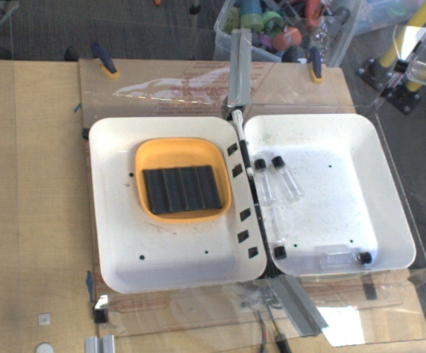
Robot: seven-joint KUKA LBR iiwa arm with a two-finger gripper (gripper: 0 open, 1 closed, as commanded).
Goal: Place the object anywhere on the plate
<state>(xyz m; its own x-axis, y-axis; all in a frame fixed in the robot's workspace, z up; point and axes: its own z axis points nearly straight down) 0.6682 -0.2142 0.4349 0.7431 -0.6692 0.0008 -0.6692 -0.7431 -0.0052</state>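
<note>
Lying flat on the yellow plate [145,153] in the left bin [124,267] is a dark ribbed block [182,189], its long axis running left to right across the view and its whole outline inside the plate's rim. If that block is the task's object, which seems likely though the view gives no proof, the placing looks done. The arm would reach from the right, so the block lies across the right bin [345,134] and over the raised divider [243,197] between the bins. Whether the tool is released or clenched cannot be told.

In the right bin lie clear vials with black caps: two [286,179] close together near the divider, another [341,257] along the near wall. All are well apart from the plate. A crate of coloured toys [293,13] stands beyond the tabletop [21,197].
</note>
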